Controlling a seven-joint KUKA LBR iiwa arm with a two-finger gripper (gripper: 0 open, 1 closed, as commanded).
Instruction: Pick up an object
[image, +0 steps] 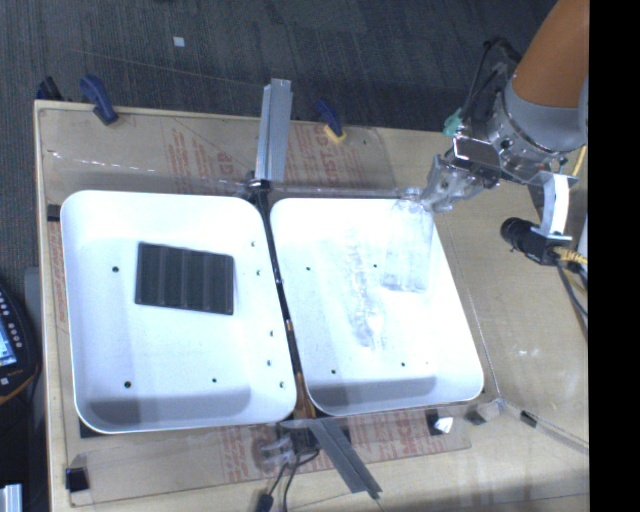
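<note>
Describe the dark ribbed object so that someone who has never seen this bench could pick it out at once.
Start at the two white bins lying side by side and take the left bin, the one farther from the arm. In its upper middle a dark ribbed rectangle lies flat. Its near-black colour and ridged surface set it apart from the pale clear plastic item in the right bin.

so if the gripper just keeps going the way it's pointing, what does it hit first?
Probably the clear plastic object in the right bin. The gripper points down-left over the bin's upper right corner, right at the object's top end. Depth is unclear, so contact can't be judged.
</note>
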